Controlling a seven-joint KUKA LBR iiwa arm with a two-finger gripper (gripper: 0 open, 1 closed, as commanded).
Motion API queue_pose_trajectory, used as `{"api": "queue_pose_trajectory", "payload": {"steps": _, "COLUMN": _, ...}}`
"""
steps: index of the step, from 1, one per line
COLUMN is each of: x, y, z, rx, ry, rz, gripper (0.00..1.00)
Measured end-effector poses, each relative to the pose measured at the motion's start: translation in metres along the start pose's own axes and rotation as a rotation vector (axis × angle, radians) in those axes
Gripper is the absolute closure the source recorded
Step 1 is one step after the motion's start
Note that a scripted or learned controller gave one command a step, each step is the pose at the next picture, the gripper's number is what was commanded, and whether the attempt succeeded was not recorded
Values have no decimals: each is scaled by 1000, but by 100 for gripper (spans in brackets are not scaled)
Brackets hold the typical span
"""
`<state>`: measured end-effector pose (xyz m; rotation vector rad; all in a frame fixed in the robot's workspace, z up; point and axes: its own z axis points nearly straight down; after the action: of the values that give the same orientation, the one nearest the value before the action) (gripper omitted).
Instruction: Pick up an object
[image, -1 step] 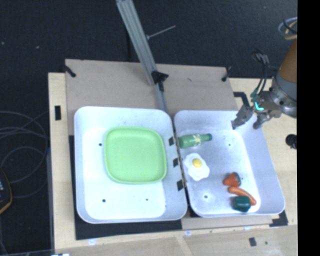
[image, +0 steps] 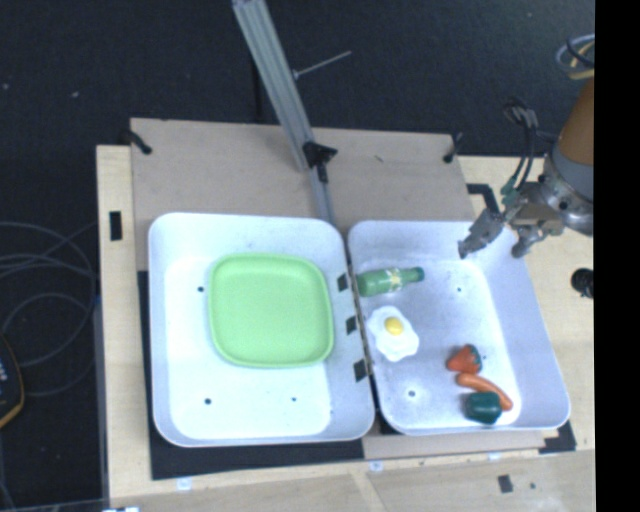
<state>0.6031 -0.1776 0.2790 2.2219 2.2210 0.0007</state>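
The pincer hangs over the top right edge of the right bin. Its two fingers are spread apart, and nothing is between them. One finger tip is just inside the bin's top rim, and the other is near the right rim.

The things to pick up all lie in the right bin. A green bottle lies on its side close to the left wall. Just below it is a fried egg, also close to that wall. Down in the bottom right corner sit a small red thing, an orange carrot and a dark green thing, all bunched together near the rim. The middle and the top right of this bin are bare white floor, so there is room there.

The left bin holds a green plate. White floor shows all around the plate.

The counter is bare behind the bins.
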Motion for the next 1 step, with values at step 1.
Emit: {"api": "queue_pose_trajectory", "payload": {"steps": 1, "x": 1, "y": -4, "z": 42, "rx": 3, "ry": 0, "rz": 0, "gripper": 0}}
